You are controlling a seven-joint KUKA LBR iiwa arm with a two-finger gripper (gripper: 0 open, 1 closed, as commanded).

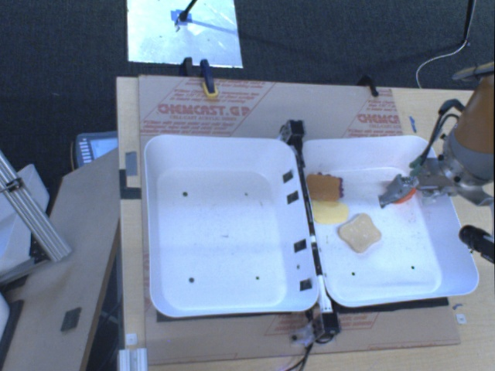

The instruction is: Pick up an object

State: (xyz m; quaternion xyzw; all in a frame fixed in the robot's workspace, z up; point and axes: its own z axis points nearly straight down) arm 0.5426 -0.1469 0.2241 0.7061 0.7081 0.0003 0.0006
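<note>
Orange object (pixel 404 196) at gripper (pixel 390 195), long axis unclear

Left bin (pixel 166 230) floor bare; right bin (pixel 433 277) crowded near divider.

Both bins are white: the left bin (pixel 220 230) and the right bin (pixel 433 269). In the right bin lie a brown block (pixel 324 186), a pale yellow piece (pixel 331 212), a beige piece (pixel 360 233) and an orange object (pixel 404 195). The bench (pixel 255 103) is tan with red letters.
</note>
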